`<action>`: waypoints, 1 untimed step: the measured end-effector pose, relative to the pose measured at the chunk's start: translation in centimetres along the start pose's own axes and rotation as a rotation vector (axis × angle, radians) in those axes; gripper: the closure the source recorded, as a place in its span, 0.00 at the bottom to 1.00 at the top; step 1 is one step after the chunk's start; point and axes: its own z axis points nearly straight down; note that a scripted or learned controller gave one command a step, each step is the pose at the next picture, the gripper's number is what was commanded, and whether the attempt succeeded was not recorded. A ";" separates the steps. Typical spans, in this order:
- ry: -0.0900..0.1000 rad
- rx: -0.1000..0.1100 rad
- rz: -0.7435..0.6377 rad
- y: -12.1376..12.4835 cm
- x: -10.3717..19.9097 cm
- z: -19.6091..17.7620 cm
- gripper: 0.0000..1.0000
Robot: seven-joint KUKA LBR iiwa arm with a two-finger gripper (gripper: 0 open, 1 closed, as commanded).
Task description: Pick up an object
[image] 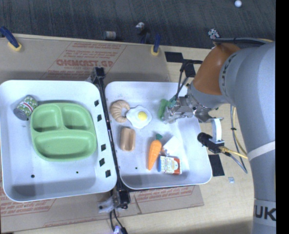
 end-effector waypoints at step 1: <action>0.000 -0.006 0.006 -5.0 0.0 -11.4 1.00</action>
